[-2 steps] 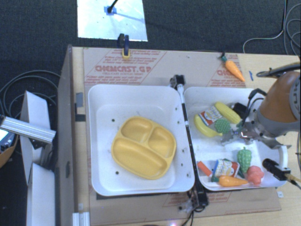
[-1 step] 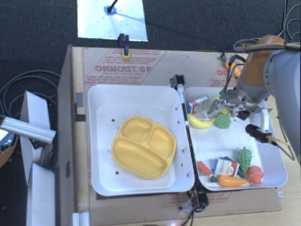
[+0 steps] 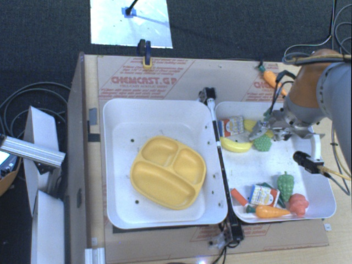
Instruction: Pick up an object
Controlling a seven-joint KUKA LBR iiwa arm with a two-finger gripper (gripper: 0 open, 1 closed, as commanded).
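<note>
Here, in the camera view, the gripper (image 3: 263,132) hangs low in the right white bin (image 3: 324,199), right at a small knobbly green plastic vegetable (image 3: 263,143) beside a yellow plastic banana (image 3: 235,145); its state I cannot tell. The vegetable looks light, rigid and slick; pinching across its widest middle seems safest.

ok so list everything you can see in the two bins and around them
divided tray: 1, yellow, left bin
bins: 2, white, side by side on the bench
banana: 1, yellow, right bin, upper left
small box: 1, white and red, right bin, top
broccoli: 1, green, beside the banana, under the gripper
grapes: 1 bunch, green, right bin, lower right
carton: 1, white, blue and orange, lower right
carrot: 1, orange, front edge
tomato: 1, red, front right corner
gripper: 1, grey, over the right bin
</note>
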